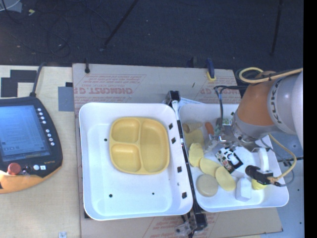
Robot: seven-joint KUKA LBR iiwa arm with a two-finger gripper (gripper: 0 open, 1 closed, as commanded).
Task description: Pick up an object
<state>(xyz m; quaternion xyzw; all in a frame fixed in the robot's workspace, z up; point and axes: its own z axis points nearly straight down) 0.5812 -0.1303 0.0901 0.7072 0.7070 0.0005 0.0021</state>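
Pincer (221, 142) low in right bin (282, 198) over yellow slices (210, 166); spread or pressed together, cannot tell. Centre on one slice, descend straight.

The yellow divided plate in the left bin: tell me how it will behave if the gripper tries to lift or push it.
The yellow divided plate looks like rigid moulded plastic, so probably stiff and light. It lies flat in the left bin, so it should slide rather than roll or tip. Its low rounded rim likely gives two fingers little to pinch, so a grasp may slip.
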